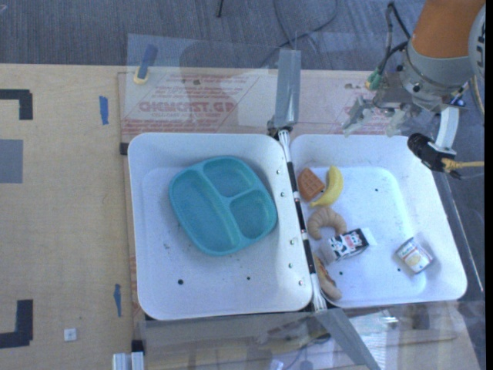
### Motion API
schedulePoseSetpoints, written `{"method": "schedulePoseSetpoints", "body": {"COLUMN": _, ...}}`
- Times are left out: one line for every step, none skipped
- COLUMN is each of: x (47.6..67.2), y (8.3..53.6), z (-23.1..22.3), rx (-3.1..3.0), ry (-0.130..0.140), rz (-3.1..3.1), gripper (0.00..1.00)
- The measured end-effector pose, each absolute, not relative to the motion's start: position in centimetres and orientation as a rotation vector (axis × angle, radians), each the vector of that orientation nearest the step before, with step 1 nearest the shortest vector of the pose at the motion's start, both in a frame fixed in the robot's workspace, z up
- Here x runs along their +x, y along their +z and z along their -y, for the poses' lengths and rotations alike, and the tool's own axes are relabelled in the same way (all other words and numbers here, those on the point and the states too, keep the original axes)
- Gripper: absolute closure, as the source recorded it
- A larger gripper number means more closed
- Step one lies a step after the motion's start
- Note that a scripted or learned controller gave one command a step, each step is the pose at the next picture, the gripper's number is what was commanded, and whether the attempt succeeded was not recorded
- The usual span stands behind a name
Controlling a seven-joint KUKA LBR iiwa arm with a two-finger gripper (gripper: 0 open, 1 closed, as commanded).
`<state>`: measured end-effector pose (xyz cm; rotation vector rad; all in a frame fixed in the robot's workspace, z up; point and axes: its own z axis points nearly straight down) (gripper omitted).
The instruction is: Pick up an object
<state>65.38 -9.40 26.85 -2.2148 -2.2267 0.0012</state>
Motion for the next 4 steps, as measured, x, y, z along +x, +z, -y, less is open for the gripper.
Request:
{"method": "schedulePoseSetpoints", "body": {"x": 60.4, "y": 18.5, "z": 7.7, "rx": -2.116, "ry": -0.001, "rz": 2.323, "gripper": 0.00}}
{"method": "schedulePoseSetpoints", "body": {"x": 54.3, "y": 8.9, "z": 11.6, "rx": -2.153, "ry": -0.014, "rz": 2.297, "gripper": 0.00}}
{"method": "schedulePoseSetpoints", "body": {"x": 59.6, "y": 8.9, "z": 10.4, "rx": -2.049, "ry": -0.008, "rz": 2.392, "gripper": 0.00}}
{"method": "schedulePoseSetpoints", "body": {"x": 50.4, "y": 8.9, "z": 11.5, "rx": -2.218, "ry": -0.011, "rz": 2.230, "gripper": 0.00}}
